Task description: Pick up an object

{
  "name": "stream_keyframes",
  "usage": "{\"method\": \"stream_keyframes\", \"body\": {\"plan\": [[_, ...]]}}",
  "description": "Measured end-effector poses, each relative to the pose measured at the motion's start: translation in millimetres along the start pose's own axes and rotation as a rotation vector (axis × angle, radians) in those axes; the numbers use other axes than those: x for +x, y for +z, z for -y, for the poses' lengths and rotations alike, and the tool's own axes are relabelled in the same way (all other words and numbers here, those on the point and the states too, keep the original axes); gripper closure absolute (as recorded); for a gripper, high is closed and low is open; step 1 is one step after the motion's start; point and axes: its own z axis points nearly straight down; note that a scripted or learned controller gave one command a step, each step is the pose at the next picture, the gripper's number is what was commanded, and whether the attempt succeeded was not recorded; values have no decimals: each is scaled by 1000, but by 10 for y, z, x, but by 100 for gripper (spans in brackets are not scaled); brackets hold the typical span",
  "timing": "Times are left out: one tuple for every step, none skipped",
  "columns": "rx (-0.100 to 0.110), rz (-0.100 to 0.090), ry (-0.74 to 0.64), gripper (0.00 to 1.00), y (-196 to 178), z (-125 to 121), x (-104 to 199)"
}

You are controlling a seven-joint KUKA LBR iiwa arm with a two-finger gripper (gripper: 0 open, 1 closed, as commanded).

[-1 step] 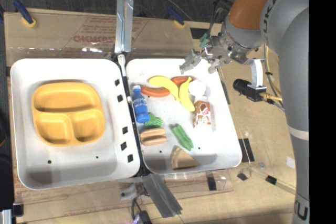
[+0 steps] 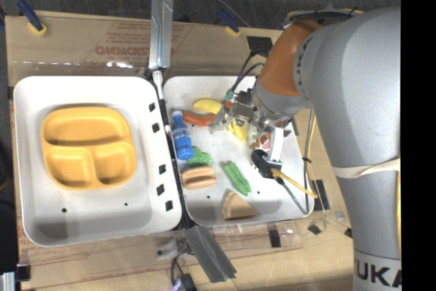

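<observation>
The two-finger gripper (image 2: 240, 120) at the end of the grey arm with the orange wrist band (image 2: 283, 68) sits low over the upper middle of the right-hand shallow white bin (image 2: 289, 204). You cannot tell from this slanted overhead view how wide it stands or whether it has hold of anything, since the wrist hardware masks its tip.

The nearest candidate is the small yellow banana-shaped toy (image 2: 206, 105), just to the gripper's left; a second yellow piece (image 2: 240, 131) appears to lie directly under the tool. The orange-red sausage-shaped toy (image 2: 197, 118) lies just below the banana, its long axis running left to right. Farther left, close to the bin's left wall, the blue plastic bottle (image 2: 181, 138) lies top to bottom. Below it sit the green ridged toy (image 2: 199, 159) and the tan hot-dog bun toy (image 2: 199, 178); the green pickle-shaped toy (image 2: 237, 177) slants toward the lower right, and the beige wedge (image 2: 237, 206) rests near the front wall.

Open floor lies between the pickle and the right wall. The left-hand white bin (image 2: 27, 146) holds the yellow compartment tray (image 2: 88, 145), well apart.
</observation>
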Motion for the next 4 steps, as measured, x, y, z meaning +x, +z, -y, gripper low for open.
{"method": "stream_keyframes", "body": {"plan": [[-20,-1,-48,0,-1343,-196,-176],[0,-1,244,0,-275,-172,-51],[-6,-4,380,0,96,-227,189],[1,-2,471,0,65,-75,109]]}}
